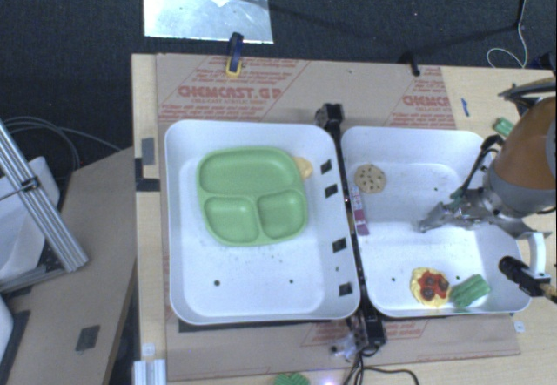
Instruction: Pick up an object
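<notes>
Pizza (pixel 430 285) | below-left of my gripper (pixel 432 221), near | cookie (pixel 370 178) farther, upper-left | finger state: cannot tell, probably unloaded

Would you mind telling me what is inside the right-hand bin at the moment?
The right bin holds a cookie, a small pizza and a green piece beside it. The gripper reaches in over the floor; whatever lies beneath the arm is covered.

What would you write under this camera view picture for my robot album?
Robot arm reaches its tool into the right bin, near a cookie, pizza and pickle.
</notes>
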`<state>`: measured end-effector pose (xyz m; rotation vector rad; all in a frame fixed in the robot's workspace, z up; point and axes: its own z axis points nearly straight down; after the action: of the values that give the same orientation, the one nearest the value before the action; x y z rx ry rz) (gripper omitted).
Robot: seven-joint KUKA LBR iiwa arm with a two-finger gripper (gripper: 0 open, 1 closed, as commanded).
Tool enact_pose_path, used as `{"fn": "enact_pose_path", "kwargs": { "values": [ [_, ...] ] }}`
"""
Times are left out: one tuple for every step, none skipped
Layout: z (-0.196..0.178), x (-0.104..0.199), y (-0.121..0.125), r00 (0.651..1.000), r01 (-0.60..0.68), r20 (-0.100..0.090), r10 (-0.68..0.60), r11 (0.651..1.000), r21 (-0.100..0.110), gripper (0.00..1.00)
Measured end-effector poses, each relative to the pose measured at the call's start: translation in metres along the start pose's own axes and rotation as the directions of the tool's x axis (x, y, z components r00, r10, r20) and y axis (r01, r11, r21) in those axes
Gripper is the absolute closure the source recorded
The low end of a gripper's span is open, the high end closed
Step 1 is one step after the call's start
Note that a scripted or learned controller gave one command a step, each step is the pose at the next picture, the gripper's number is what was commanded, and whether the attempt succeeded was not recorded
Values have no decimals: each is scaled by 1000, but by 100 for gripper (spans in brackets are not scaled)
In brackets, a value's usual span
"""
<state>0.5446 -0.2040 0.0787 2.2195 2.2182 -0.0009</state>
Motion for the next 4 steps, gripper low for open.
{"fn": "enact_pose_path", "kwargs": {
  "values": [
    [-77, -4, -59, 1000, -1, 0, 1, 1000, -2, 0],
    [-3, -2, -50, 1000, 1, -2, -1, 1000, 1, 0],
    [-6, -2, -42, 1000, 4, -2, -4, 1000, -1, 0],
    [-30, -2, -58, 1000, 1, -3, -1, 1000, 0, 0]
  ]
}}
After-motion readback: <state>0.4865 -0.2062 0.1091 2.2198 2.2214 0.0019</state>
